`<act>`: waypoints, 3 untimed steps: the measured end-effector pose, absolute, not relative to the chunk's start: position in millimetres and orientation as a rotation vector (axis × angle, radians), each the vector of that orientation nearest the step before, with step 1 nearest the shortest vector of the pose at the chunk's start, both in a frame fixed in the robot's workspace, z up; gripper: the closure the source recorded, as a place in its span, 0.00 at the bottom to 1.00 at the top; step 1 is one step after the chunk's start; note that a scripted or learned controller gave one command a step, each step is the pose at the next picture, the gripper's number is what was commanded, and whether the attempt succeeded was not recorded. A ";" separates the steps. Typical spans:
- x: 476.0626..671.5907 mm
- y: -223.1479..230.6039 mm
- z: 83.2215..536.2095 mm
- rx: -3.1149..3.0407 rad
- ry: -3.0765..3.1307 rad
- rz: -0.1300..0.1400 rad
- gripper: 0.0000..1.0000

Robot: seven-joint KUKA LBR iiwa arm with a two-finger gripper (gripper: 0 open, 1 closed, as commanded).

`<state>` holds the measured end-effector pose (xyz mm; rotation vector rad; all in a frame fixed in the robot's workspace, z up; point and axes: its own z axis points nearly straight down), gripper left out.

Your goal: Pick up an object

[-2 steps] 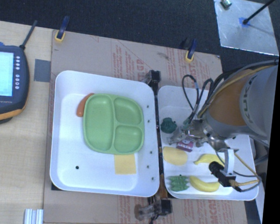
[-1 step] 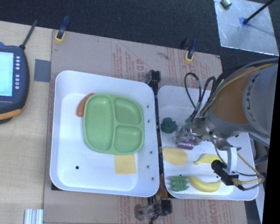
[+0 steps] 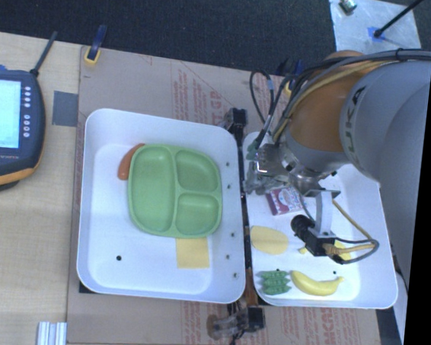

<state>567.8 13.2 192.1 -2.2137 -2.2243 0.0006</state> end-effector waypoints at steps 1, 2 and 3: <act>622.8 -58.7 192.0 -2.219 -2.222 0.003 1.00; 622.8 -57.6 191.9 -2.217 -2.223 0.003 0.00; 608.7 -115.4 90.7 -2.216 -2.222 0.007 0.00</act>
